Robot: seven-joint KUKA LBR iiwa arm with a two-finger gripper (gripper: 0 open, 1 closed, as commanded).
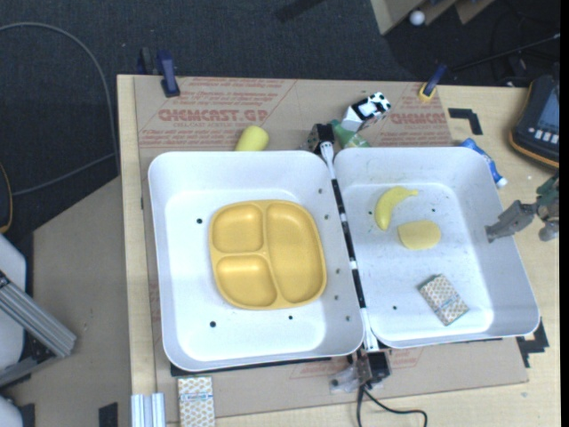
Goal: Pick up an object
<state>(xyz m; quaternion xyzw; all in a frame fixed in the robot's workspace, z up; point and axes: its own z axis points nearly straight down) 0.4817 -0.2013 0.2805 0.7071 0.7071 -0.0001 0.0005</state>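
Note:
In the right bin (pixel 498 323) lie three objects. A yellow banana (pixel 391 205) rests near the back, with a pale yellow oval piece (pixel 418 235) just in front of it. A small patterned box (pixel 444 298) sits toward the front right. My gripper (pixel 508 221) hangs at the right rim of this bin, low over the edge and apart from all three objects, with nothing seen in it. The oval piece is the closest, about a hand's width to its left.
The left bin (pixel 178 238) holds a yellow divided plate (pixel 267 254). Behind the bins on the board lie a yellow item (pixel 252 138) and a black-and-white object (pixel 369 108). Blue clamps (pixel 166 72) grip the board's back edge. A small patterned box (pixel 196 399) lies at the front.

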